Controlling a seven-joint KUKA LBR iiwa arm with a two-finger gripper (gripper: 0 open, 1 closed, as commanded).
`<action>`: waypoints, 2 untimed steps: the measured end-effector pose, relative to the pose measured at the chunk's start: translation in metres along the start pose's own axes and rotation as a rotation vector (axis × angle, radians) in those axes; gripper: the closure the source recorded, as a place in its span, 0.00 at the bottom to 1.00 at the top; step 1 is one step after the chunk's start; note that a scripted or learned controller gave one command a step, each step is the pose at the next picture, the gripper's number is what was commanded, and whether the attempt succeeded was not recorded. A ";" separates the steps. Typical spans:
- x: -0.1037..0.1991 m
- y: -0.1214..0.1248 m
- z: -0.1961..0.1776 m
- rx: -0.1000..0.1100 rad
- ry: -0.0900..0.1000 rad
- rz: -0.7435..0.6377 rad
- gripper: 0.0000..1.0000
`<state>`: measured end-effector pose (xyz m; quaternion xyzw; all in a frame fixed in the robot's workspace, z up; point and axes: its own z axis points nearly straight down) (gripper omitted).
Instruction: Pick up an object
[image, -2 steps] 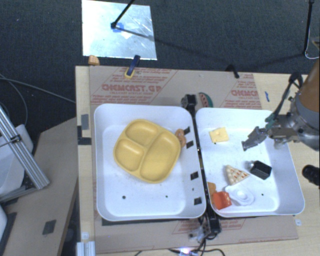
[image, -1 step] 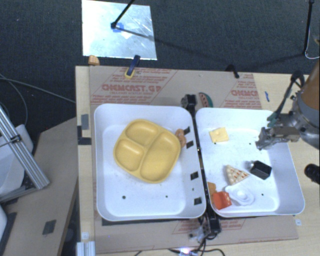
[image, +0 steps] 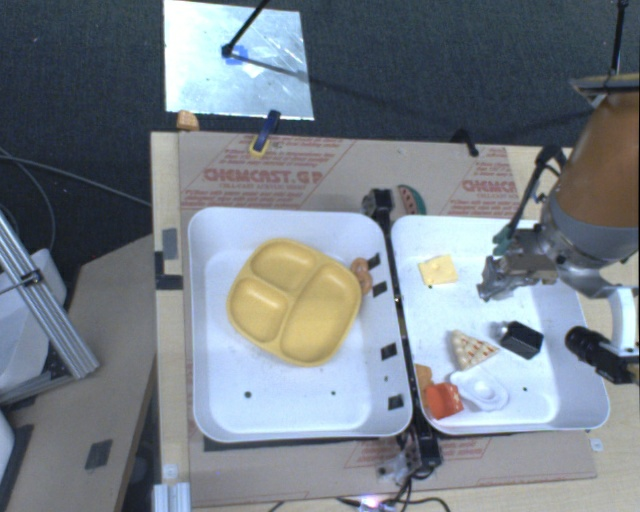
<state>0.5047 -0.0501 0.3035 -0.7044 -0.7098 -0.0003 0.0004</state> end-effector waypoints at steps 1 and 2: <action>0.053 0.000 -0.019 -0.005 0.001 -0.003 1.00; 0.098 -0.008 -0.024 -0.004 0.001 -0.002 1.00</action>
